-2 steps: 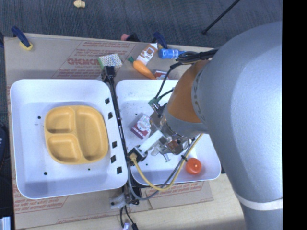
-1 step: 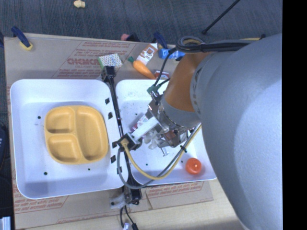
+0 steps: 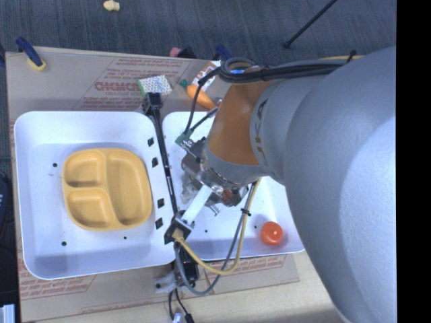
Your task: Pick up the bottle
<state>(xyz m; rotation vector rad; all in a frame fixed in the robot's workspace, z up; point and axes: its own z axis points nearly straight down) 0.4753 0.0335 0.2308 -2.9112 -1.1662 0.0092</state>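
My gripper (image 3: 210,192) is low inside the right bin (image 3: 222,247), near its left wall, with the wide grey arm and its orange band (image 3: 232,123) covering most of that bin. A small orange rounded thing (image 3: 271,233), possibly the bottle seen from above, rests on the bin floor to the right of the gripper and apart from it. A pale slim piece (image 3: 192,210) slants down and left from under the gripper; I cannot tell whether it belongs to the gripper or is an object.
The left bin (image 3: 34,247) holds a yellow three-compartment plate (image 3: 106,187). An orange object (image 3: 200,96) lies at the right bin's far rim. Cables (image 3: 232,247) hang over the near rim. A black divider strip (image 3: 161,167) runs between the bins.
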